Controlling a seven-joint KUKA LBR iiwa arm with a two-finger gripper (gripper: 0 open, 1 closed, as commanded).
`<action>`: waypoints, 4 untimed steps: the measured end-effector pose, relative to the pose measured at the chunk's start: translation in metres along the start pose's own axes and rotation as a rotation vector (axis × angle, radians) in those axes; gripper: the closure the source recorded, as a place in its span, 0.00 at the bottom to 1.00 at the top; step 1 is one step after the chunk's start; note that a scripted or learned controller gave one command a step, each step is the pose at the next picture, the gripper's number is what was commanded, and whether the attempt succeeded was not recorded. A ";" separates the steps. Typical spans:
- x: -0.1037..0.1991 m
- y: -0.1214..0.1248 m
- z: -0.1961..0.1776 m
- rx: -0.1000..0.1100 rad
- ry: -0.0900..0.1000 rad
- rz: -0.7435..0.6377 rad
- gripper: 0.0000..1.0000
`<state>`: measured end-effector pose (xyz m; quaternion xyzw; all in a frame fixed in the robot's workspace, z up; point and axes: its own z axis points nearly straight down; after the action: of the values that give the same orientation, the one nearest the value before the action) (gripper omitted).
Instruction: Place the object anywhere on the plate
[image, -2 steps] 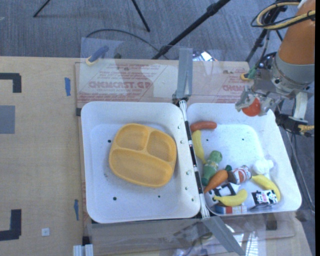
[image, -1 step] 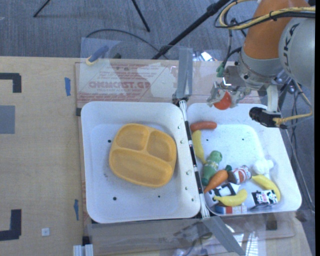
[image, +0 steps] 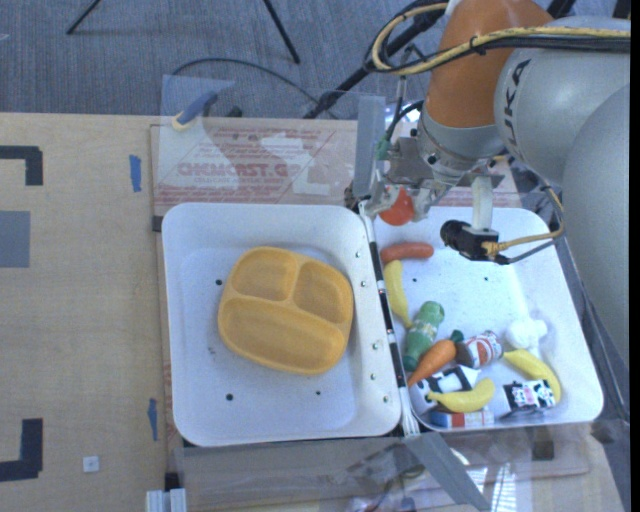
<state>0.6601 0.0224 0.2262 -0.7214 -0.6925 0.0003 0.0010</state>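
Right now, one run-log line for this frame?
gripper at far left corner of right white bin | small red round object at its tip, hold unconfirmed | yellow three-compartment plastic plate in left white bin, nothing on it

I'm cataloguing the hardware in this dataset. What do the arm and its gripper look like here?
The arm has a smooth, rounded light-grey casing with dark lettering on its side. An orange band sits above the wrist, and yellow and black cables run across it. The gripper is a small silver-grey metal assembly.
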 end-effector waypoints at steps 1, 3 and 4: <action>0.073 -0.048 0.019 0.001 0.000 0.162 1.00; 0.041 -0.023 0.042 -0.002 -0.001 0.353 0.00; 0.043 -0.010 -0.112 -0.003 -0.001 0.153 0.00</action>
<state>0.6519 0.0659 0.3386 -0.7721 -0.6355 -0.0003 -0.0007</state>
